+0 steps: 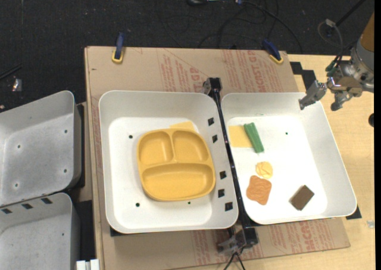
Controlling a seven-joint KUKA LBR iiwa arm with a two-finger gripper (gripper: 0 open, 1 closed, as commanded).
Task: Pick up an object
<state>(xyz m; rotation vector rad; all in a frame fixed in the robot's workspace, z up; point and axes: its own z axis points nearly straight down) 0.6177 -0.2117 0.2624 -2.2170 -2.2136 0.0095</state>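
White bins sit side by side on the worktop point(178, 60); the left bin point(119, 114) holds a yellow divided tray point(176, 164). In the right bin point(321, 137): yellow slab point(238, 136), green bar point(254, 137), orange piece point(259, 190), brown block point(302, 197), small yellow piece point(264, 169). At upper right the claw point(324, 97) hovers over the rim, fingers spread, holding nothing. Best bet: drop squarely over the isolated brown block.

Even, bright overhead light falls on the two shallow white plastic bins point(280, 212), which look nearly washed out. Shadows are soft and short. The dark floor point(53, 12) stays dim. Focus is slightly soft throughout.
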